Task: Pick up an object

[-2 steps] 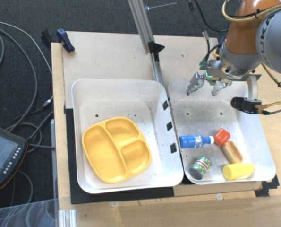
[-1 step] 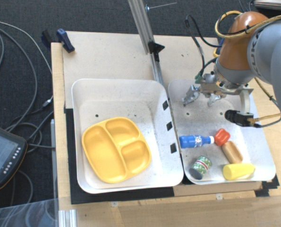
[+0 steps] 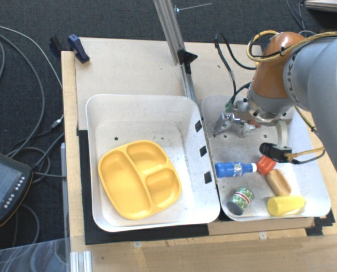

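The blue bottle (image 3: 231,169) lies crosswise in the right bin (image 3: 315,208), white cap toward the orange piece (image 3: 265,165), label unreadable, while the gripper (image 3: 234,121) hovers above it.

The arm (image 3: 321,67) ran off the right edge. Its wrist hid the right bin's (image 3: 321,191) far end. Gripper (image 3: 231,123) fingers too small to read.

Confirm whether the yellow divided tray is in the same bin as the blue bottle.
No, the yellow divided tray lies in the left bin, while the blue bottle lies in the right bin.
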`<state>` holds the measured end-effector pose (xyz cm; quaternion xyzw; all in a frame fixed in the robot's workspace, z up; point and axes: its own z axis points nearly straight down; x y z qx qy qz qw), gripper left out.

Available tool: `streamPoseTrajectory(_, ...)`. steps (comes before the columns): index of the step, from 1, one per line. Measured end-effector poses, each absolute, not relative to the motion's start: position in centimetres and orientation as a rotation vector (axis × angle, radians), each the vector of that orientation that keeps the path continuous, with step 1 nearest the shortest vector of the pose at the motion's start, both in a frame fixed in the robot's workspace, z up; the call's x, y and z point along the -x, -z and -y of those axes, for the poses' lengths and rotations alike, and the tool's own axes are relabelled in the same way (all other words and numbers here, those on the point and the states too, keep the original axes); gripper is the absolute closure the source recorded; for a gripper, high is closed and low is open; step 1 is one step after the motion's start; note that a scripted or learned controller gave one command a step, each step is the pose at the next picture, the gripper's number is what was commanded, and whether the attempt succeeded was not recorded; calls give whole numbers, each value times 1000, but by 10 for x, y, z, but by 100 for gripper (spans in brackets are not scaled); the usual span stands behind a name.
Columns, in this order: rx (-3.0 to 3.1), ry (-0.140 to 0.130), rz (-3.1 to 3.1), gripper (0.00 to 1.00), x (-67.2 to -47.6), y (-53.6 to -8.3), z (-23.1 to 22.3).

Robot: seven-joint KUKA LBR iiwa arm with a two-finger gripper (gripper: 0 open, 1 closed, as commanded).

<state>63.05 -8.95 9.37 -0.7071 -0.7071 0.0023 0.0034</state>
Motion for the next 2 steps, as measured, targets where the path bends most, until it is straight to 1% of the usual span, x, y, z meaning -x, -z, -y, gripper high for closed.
streamPoseTrajectory(1, 2220, 3, 2221, 100, -633, -109, 89)
streamPoseTrajectory(2, 2222, 8, 2227, 100, -636, -156, 81)
